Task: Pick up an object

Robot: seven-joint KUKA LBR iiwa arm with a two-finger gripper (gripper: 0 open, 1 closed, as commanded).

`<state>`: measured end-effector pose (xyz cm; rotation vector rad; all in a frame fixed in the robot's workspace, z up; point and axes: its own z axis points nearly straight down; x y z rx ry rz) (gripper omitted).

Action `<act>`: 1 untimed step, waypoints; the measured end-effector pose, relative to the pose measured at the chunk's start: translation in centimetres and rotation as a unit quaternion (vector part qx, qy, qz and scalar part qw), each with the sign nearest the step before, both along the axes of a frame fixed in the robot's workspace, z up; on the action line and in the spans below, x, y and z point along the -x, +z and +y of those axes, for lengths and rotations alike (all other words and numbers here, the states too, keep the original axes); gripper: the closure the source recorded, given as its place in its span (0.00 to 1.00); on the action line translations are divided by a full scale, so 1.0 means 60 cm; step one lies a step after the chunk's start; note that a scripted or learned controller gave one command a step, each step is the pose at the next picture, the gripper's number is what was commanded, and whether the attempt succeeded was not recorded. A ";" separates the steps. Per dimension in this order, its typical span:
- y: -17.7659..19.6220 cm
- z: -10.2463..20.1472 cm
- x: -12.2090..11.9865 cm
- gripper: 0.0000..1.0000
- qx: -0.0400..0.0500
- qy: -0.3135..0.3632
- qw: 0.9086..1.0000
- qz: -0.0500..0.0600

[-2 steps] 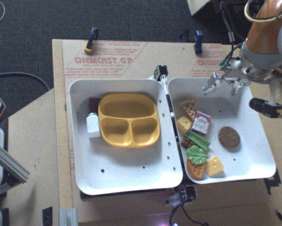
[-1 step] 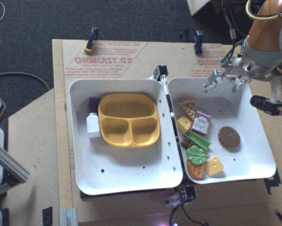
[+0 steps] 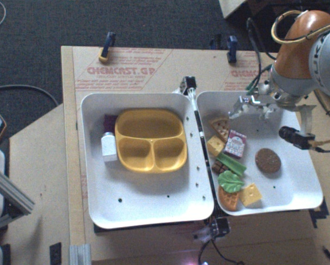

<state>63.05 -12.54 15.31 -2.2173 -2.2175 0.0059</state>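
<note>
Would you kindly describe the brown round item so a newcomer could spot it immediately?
Look in the right bin, on its open floor right of the cluster of toy food. There lies the brown disc, flat and alone. It is the only round, dark brown piece; its neighbours are yellow, green or boxy.

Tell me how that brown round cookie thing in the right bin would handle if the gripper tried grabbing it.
The brown disc lies flat on the right bin floor, so it probably gives fingers little edge to catch. It looks like stiff toy food, likely light. Being round and apart from the other pieces, it may slide rather than tip if nudged.
</note>
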 end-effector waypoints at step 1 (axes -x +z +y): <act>-0.079 -0.013 0.002 0.00 0.000 0.000 1.000 0.000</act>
